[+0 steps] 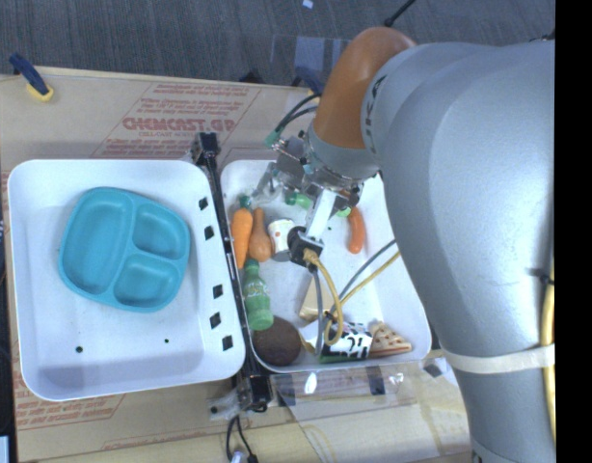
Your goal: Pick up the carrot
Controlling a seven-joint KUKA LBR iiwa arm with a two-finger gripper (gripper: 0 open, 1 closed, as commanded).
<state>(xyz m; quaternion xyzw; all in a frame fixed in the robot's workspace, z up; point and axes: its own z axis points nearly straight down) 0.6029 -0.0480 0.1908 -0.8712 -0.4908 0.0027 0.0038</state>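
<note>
Your carrot [241, 236] lies in the right bin [397, 302], against its left wall. It's smooth, orange and tapered, with a green stub at the far end. A browner orange piece [260, 239] touches its right side. The gripper [292, 176] sits near the carrot's far end, to its right. Can't tell whether it's open or closed.

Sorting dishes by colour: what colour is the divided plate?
The plate is light blue, plain with no pattern; it shows best in the overhead camera view.
</note>
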